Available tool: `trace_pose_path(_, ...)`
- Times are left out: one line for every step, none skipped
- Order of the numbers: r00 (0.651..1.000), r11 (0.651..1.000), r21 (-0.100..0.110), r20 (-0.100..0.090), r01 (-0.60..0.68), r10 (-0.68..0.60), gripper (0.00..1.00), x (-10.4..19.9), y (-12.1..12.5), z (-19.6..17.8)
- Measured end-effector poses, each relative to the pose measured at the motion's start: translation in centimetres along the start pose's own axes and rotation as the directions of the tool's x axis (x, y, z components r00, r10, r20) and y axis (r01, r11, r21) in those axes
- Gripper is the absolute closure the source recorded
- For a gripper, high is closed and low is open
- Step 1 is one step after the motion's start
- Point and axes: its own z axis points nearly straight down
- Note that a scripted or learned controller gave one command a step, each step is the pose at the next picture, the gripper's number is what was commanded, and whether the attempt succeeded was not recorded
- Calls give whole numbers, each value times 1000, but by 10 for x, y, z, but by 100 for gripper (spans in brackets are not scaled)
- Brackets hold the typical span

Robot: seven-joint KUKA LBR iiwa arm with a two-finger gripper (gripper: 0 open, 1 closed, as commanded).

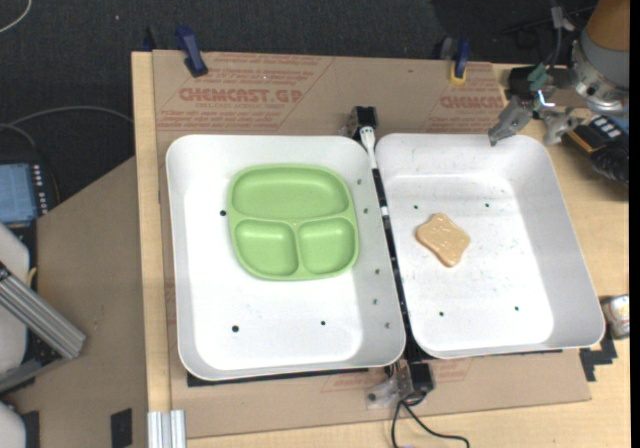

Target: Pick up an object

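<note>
The claw (512,114) was seen at the upper right of the frame, just over the far rim of the right bin (540,321). Its thin metal fingers were spread apart in a released state, and nothing was gripped between them. A tan, bread-shaped object (443,239) with rounded corners and a matte surface was lying flat near the middle of that bin, well apart from the claw. In the left bin (200,316), a pale green divided tray (294,221) of smooth plastic, with one long compartment and two smaller ones, was set. Both bins were shallow, white and speckled with dark spots, and were carried on a desk (300,86) topped with printed brown cardboard.
</note>
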Motion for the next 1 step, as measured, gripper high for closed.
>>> trace_pose_path(1000, 1000, 5, 1, -5, 5, 0, -47, -17, 33)
